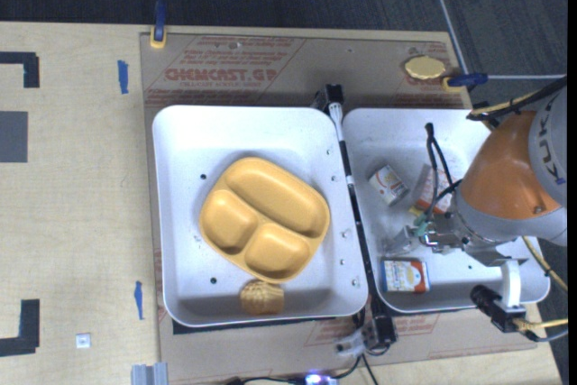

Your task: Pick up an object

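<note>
Left bin: carries a yellow sectioned tray lying tilted across its floor; a small tan ball sits at the near wall, just beside the tray's lower edge.
Divider: dark strip between the two bins, running from the far edge toward the near edge.
Right bin: carries a small white pack near the middle of its floor and a flat carton with an orange label against the near wall.
Gripper: lowered into the right bin, between the white pack and the carton; cluttered by cables and small coloured parts; clenched or released cannot be told.
Arm: reaches in from the right, orange band above the wrist, over the right bin's right half.
Task object: not confirmed as grasped; nearest candidates are the white pack, just up-left of the tool, and the carton, just below it.
Step in hand: judged as descent or grasp attempt inside the right bin, pick not yet shown complete.
Next move: calls for closing on one item squarely, then lifting straight up, clear of the bin wall and the neighbouring item.
</note>
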Tool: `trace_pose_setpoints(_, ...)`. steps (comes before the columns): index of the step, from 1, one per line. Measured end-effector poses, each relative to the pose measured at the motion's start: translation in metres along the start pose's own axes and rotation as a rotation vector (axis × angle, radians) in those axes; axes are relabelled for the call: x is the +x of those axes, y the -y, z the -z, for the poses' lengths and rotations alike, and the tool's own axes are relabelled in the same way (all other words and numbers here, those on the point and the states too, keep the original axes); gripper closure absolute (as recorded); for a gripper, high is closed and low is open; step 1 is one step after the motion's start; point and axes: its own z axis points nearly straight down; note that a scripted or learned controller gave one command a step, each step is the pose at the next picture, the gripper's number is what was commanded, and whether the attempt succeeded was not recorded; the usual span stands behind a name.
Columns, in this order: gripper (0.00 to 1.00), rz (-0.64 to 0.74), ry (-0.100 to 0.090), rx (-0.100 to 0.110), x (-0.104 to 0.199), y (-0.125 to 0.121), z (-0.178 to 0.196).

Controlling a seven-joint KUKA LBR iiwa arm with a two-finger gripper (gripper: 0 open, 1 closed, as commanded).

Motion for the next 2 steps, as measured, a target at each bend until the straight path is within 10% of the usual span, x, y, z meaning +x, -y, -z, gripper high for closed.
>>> trace_pose_setpoints(1,1.00,-0.001,0.003,-0.007,-0.0009,-0.0020,0.0107)
trace_pose_setpoints(2,0.00,-0.001,0.003,-0.007,-0.0008,-0.0019,0.0107)
